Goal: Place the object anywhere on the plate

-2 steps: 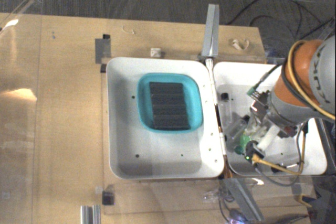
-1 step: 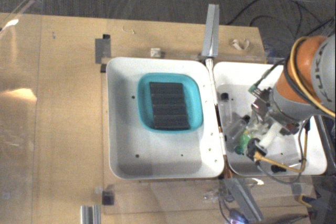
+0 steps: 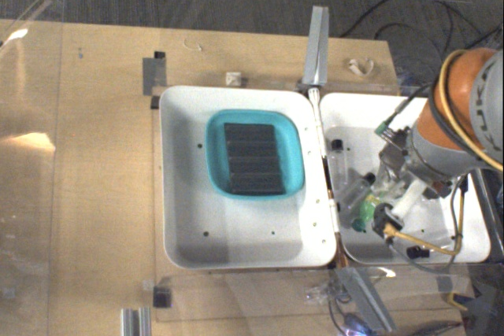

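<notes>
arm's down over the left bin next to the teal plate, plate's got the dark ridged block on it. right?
Not quite: the arm is over the right bin, not the left one. The camera view shows its gripper low in that bin by a small green object. The rest holds: the teal plate sits in the left bin with the dark ridged block on it.

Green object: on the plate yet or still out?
Out. The green object sits in the right bin, under the tool. The teal plate is in the left bin.
</notes>
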Controlling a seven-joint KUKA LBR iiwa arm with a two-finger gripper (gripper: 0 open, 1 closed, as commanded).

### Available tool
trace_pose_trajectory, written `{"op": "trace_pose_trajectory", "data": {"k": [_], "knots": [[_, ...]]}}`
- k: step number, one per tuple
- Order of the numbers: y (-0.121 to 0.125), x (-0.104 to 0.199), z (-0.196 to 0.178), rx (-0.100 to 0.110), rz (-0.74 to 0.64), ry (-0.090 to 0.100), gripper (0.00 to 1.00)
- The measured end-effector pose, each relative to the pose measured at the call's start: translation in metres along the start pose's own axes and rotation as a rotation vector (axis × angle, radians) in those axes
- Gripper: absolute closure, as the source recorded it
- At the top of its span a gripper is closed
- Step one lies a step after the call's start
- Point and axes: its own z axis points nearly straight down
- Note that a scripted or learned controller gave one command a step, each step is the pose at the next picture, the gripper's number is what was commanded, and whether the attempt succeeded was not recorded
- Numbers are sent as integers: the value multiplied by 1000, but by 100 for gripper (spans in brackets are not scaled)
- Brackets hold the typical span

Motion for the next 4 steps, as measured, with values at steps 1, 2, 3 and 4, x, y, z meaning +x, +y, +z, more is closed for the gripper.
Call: {"op": "trace_pose_trajectory", "data": {"k": [1,2,3,4], "knots": [[1,2,-10,-2,-4,2,100],[1,1,-10,-2,-4,2,0],[2,3,-20,-3,-9,3,100],[2,3,-20,-3,-9,3,0]]}}
